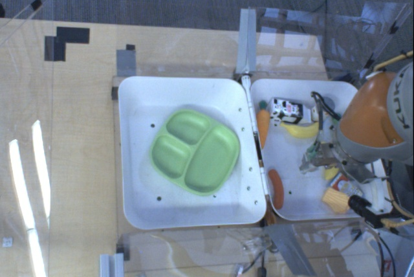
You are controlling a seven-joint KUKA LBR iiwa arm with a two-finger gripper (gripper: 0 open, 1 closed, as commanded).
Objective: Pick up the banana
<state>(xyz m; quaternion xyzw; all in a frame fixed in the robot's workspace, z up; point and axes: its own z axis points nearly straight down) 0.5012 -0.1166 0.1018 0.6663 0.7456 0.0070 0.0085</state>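
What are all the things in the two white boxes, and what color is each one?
left bin: one, white, left half of the bench
plate: one, green, three compartments, in the left bin
right bin: one, white, beside the left bin
carrot: one, orange, along the right bin's left wall
banana: one, yellow, upper middle of the right bin
sausage: one, red-brown, lower left of the right bin
corn: one, yellow, lower right of the right bin
small box: one, black and white, above the banana
gripper: one, grey, below the banana
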